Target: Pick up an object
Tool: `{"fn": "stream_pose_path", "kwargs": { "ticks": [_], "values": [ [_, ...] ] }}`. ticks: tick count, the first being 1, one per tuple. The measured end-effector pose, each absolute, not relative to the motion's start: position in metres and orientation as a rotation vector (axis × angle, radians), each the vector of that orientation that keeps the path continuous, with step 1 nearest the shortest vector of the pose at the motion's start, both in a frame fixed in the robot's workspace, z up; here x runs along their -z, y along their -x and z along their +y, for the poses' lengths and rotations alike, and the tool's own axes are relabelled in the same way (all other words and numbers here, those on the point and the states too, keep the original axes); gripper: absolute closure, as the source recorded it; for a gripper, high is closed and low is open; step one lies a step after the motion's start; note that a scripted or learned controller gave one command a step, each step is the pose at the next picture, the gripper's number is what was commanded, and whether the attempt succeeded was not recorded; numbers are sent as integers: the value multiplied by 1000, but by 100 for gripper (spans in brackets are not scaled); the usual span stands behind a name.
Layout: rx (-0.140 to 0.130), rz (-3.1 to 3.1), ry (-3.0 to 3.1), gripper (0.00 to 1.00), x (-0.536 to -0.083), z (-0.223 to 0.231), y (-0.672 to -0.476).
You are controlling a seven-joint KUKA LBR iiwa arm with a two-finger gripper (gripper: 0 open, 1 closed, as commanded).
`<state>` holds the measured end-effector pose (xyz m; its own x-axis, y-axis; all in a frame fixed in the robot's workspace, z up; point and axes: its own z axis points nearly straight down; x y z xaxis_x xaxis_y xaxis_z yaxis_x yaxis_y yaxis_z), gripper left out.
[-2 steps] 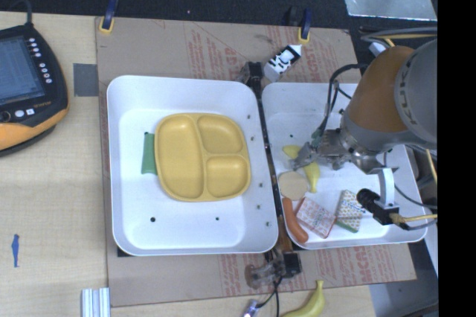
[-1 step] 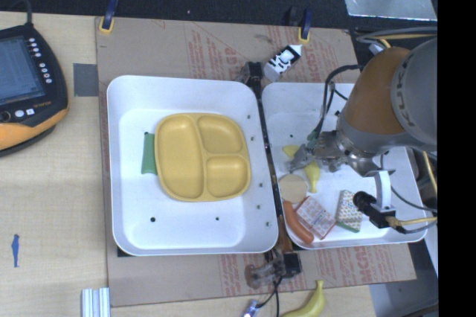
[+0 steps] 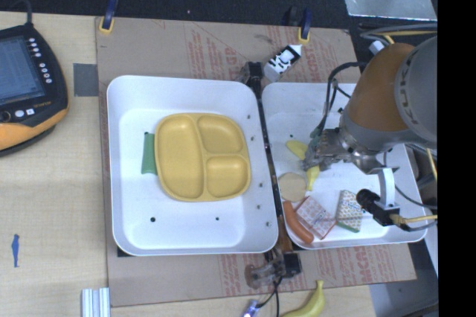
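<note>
The grey arm's claw [image 3: 318, 156] is reaching into the right white bin [image 3: 297, 101], hanging over a small yellow piece [image 3: 297, 149]; its grip cannot be told. A yellow three-compartment plastic tray [image 3: 201, 156] is lying in the left white bin [image 3: 134, 96], beside a green strip [image 3: 148, 153].

A robotics lab — a teach pendant [image 3: 26, 88] lies on the wooden surface [image 3: 52, 219], and clamps [image 3: 108, 14] pin cardboard [image 3: 193, 47] under two white bins [image 3: 130, 159].
</note>
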<state>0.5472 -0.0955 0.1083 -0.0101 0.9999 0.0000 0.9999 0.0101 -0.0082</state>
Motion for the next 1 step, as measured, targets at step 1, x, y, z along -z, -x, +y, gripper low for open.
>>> {"fn": "stream_pose_path", "kwargs": {
  "ticks": [1],
  "values": [
    [0, -2225, 2215, 100, -192, -37, -567]
  ]
}}
